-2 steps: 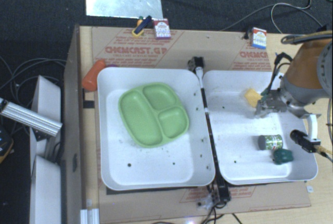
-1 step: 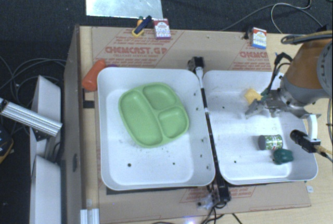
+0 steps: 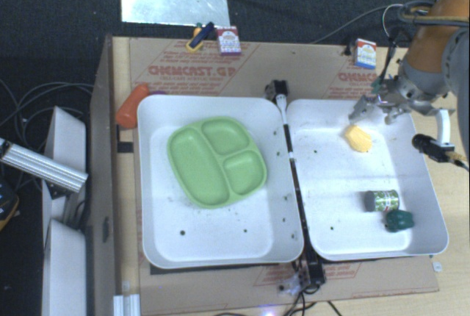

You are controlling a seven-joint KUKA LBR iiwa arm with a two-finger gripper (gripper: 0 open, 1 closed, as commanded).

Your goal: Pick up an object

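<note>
A yellow block (image 3: 358, 138) lies in the far part of the right bin (image 3: 330, 234), with a small can (image 3: 382, 200) and a dark green object (image 3: 399, 220) touching it nearer the front right corner. The claw (image 3: 374, 110) hangs over the bin's far edge just above the block, fingers spread and holding nothing. A green divided plate (image 3: 216, 161) sits in the left bin (image 3: 158, 234).

The arm (image 3: 440, 50) runs off the right edge, and the pincer (image 3: 374, 107) fingers blur together.
</note>
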